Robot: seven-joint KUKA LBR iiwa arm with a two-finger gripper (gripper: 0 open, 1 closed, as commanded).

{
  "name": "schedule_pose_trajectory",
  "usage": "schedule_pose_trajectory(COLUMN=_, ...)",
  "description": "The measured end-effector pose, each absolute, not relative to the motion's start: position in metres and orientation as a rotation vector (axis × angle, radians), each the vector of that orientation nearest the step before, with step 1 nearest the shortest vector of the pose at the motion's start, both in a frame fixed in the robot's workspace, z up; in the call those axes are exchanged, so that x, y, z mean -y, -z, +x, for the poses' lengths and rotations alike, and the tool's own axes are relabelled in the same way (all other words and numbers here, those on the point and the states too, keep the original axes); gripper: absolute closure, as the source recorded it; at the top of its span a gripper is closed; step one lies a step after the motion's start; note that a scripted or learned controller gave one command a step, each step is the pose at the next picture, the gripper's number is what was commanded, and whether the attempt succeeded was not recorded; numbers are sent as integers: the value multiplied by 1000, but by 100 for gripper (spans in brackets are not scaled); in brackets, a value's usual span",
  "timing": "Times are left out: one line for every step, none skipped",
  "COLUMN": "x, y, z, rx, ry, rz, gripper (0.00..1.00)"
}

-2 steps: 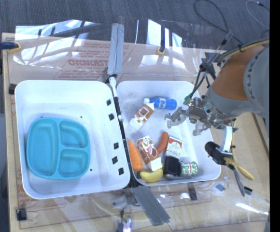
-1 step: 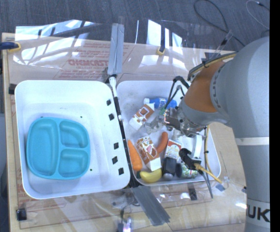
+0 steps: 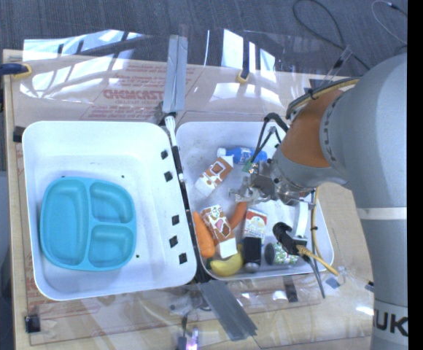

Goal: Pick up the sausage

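The sausage, a short orange-red piece, lies slanted in the middle of the right bin, between a small brown-and-white carton and a red-and-white box. My gripper hangs low over the right bin, just above and slightly right of the sausage's upper end. The grey arm with its orange band comes in from the right and hides the bin's right part.
Around the sausage lie an orange carrot, a banana, a white cube, a black item, another carton and a blue-and-white bottle. The left bin holds a blue divided plate.
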State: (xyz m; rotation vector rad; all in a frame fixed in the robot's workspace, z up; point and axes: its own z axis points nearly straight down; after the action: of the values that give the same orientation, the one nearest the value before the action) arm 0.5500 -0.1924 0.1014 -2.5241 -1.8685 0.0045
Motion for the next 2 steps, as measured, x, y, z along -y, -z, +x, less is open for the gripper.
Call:
schedule_pose_trajectory(x=143, y=-91, z=548, rx=1809, ry=-5, rz=-2564, gripper=100)
schedule_pose_trajectory(x=60, y=-202, z=552, rx=2074, ry=-2, rz=-2358, gripper=100)
